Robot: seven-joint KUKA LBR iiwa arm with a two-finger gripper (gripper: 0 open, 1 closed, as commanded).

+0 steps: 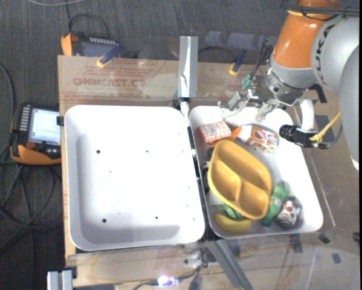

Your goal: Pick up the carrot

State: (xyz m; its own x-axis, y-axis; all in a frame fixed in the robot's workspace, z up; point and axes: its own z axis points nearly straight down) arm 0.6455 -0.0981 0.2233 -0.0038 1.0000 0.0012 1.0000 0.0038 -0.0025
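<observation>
The gripper (251,104) hovers over the far end of the right bin (310,213), its fingers spread apart with nothing between them. The carrot (234,130) lies just below it, between a red box (212,132) and the yellow divided dish (240,179).

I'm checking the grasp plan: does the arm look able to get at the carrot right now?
Probably yes, but tightly. The pincer hangs just above the carrot, which is wedged between the red box and the snack packet, with the yellow tray at its front.
</observation>
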